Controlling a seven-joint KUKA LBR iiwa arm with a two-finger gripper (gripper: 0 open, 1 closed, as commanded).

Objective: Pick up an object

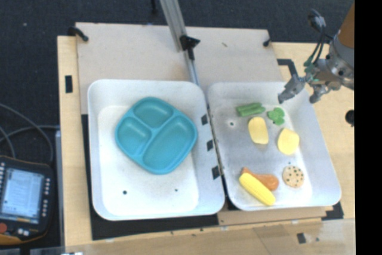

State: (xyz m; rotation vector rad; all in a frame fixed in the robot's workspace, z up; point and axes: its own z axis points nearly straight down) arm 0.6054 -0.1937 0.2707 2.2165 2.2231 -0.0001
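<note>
The right bin holds several toy foods: a green pod, a small green piece, a pale yellow lump, a round yellow piece, a speckled cookie, an orange carrot and a yellow banana. My gripper hangs above the bin's far right corner, beyond the small green piece. It is open, with nothing between its fingers.
A blue divided plate lies in the left bin. A slanted metal pole rises from the bench behind the gap between the bins. A tablet-like device sits off the bench at the lower left.
</note>
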